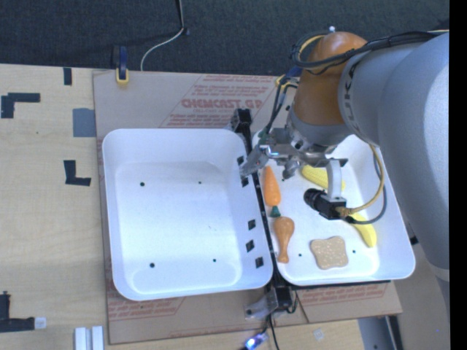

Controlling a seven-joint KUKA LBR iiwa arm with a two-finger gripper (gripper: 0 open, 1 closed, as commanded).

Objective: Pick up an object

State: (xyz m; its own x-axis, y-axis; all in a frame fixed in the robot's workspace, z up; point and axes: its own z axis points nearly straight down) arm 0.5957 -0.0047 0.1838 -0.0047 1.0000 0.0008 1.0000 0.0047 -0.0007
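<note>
Camera view: the hand is hanging over the right bin, above the carrot.
Whether it is spread or pressed together, I cannot tell. Below the carrot a drumstick is lying; right of that, a cracker. A banana is curving along further right.

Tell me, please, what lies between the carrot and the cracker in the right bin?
In the camera view, the drumstick lies between the carrot and the cracker.
</note>
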